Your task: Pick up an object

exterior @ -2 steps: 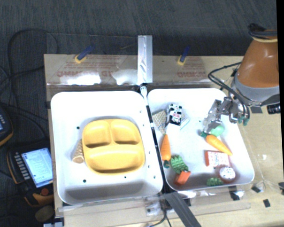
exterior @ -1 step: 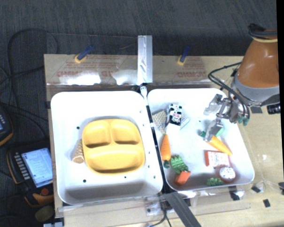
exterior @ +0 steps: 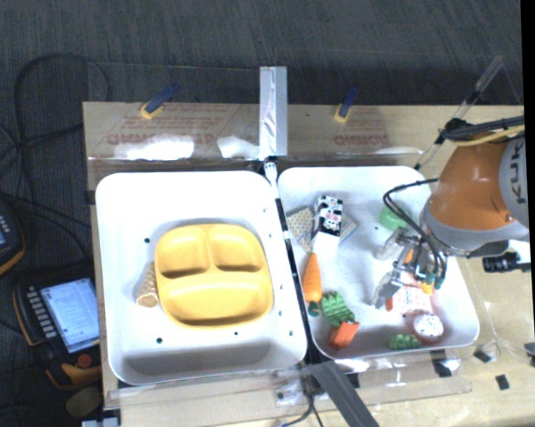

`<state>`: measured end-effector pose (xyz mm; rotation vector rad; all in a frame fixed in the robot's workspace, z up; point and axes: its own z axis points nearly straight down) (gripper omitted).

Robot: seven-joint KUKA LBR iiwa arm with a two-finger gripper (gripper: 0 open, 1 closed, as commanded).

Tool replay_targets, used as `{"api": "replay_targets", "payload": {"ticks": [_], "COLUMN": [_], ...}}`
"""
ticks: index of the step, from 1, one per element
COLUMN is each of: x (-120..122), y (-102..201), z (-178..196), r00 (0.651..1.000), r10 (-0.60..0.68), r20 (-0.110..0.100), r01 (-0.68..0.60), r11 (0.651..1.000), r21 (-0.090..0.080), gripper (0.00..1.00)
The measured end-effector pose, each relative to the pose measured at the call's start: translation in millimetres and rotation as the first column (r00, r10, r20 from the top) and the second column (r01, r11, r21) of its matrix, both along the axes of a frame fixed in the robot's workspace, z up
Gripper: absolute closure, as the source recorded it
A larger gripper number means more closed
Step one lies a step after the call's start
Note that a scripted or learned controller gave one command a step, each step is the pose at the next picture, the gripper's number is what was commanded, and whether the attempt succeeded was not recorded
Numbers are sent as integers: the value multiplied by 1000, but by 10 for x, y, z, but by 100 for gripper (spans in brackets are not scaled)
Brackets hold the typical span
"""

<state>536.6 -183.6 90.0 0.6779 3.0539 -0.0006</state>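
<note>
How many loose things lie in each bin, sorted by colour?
Left bin:
Yellow tray: 1
Tan cone: 1
Right bin:
Orange carrots: 2
Black-and-white cow: 1
Green pieces: 2
Red-and-white round item: 1
Total: 8; more may hide under the arm.

Bright, even overhead light; slight softness.

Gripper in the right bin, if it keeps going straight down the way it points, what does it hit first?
Likely the white-and-pink toy lying just under the gripper, with the bin floor beneath; depth is hard to judge from this slanted view.
</note>
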Motion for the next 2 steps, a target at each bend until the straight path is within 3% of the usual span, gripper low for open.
{"api": "replay_targets", "payload": {"ticks": [1,2], "x": [-472,152], "y": [-240,71], "z": [8,0], "r00": [997,999], "r10": [-75,43], "r20": [4,0], "r01": [75,-43], "r11": [997,999], "r21": [-2,-3], "gripper": [0,0]}}
